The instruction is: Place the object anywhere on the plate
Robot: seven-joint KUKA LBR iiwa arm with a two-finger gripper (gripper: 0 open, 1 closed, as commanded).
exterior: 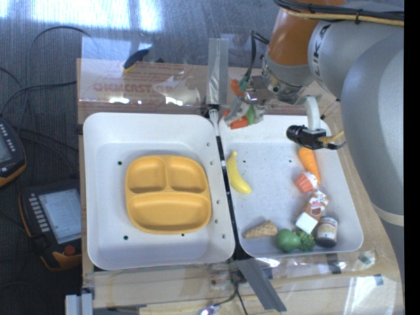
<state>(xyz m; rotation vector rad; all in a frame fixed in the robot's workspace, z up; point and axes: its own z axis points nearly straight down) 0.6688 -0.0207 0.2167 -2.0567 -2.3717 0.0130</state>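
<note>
A yellow divided plate (168,192) lies in the middle of the left bin (105,143). My gripper (250,107) hangs over the back left corner of the right bin (275,149), near the divider between the bins. A small red-orange toy with a green part (239,121) sits directly under the gripper at that corner. Whether it is held or resting on the rim is unclear. The plate has nothing on it.
The right bin holds a banana (237,174) near the divider and a carrot (310,163) at the right. Along the front lie a small orange piece (306,182), a sauce bottle (314,210), a jar (327,230), a green vegetable (292,240) and a bread piece (261,229).
</note>
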